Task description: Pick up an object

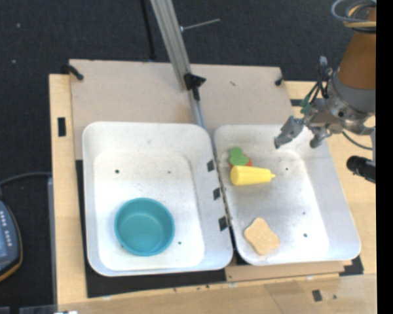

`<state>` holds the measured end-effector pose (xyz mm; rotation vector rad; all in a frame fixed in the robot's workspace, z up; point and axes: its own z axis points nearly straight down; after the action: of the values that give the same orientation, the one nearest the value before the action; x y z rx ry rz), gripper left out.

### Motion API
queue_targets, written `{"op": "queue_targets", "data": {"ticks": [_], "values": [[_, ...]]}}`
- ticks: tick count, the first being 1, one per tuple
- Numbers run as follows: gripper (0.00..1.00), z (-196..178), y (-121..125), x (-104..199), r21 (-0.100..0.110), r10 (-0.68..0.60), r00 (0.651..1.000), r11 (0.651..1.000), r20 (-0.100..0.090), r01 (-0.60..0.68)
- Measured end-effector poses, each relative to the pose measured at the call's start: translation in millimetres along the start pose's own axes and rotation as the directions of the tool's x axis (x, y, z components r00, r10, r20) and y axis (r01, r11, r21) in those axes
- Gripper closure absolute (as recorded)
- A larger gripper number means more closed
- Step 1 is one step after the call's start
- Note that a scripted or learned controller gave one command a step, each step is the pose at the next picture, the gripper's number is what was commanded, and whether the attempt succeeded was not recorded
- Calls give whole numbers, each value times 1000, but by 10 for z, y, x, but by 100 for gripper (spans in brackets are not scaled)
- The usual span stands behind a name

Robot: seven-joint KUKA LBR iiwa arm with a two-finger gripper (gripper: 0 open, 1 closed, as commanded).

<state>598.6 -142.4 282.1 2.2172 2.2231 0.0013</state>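
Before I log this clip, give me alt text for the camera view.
A grey arm's claw, fingers spread, hovers above the right bin's far edge, holding nothing. That bin holds a yellow bottle, a green toy and a tan sponge; the left bin holds a teal bowl.

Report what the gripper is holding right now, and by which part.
Nothing is held. The gripper hangs over the right bin's far right corner with its jaws spread and bare, apart from the yellow bottle.

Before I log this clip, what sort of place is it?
Likely a robotics lab grasping bench: two white bins, a robot arm reaching in, toy-like objects such as a yellow piece and a teal bowl.
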Motion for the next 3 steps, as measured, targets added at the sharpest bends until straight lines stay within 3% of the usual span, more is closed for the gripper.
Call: {"op": "queue_targets", "data": {"ticks": [1, 3], "values": [[0, 0, 0, 1, 0, 0, 1000, 1000, 0, 0], [0, 1258, -46, 47, 7, 4, 1000, 1000, 0, -4]]}}
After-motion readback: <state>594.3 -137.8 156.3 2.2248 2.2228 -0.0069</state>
